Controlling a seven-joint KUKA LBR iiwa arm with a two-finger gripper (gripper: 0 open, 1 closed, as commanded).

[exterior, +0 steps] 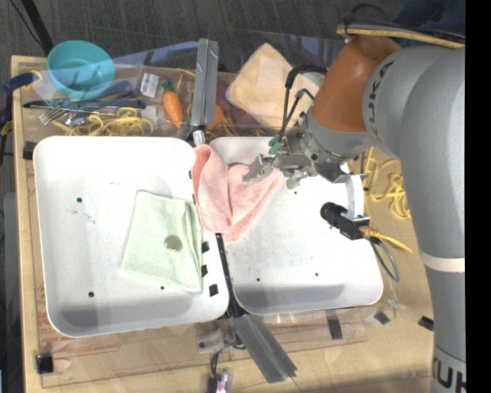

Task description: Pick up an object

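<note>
Pink cloth [229, 195]: soft, matt, wrinkled fabric, draped over the rim of the right bin [311, 277]. Green cloth [164, 240], left of the pink cloth: flat matt fabric. Both bins, left bin [82, 219] too: smooth white plastic, slight sheen. Arm [409, 88], right of the pink cloth: smooth grey casing, glossy orange band.

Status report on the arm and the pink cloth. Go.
Gripper at pink cloth's upper edge, grip unconfirmed. Cloth draped across divider between bins. Green cloth flat in left bin.
</note>
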